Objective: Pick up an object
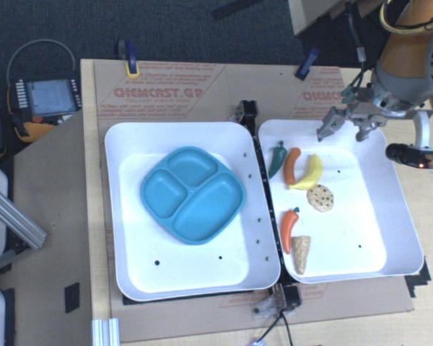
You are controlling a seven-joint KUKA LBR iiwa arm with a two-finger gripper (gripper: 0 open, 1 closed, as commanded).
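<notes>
Cardboard covers the bench (94, 193), with two white bins side by side on it. At centre left, the left bin (123, 265) holds a blue divided plate (193, 194). In the right bin (390, 251), along its left side, lie a green pepper (276, 160), a sausage (292, 166), a banana (310, 173), a cookie (320, 198), a carrot (289, 229) and a cone (301, 254). At upper right the gripper (346, 130) hangs over the right bin's far edge, jaws spread with nothing between them, apart from the food

Blue divided plate (193, 194), left bin (123, 193)
</notes>
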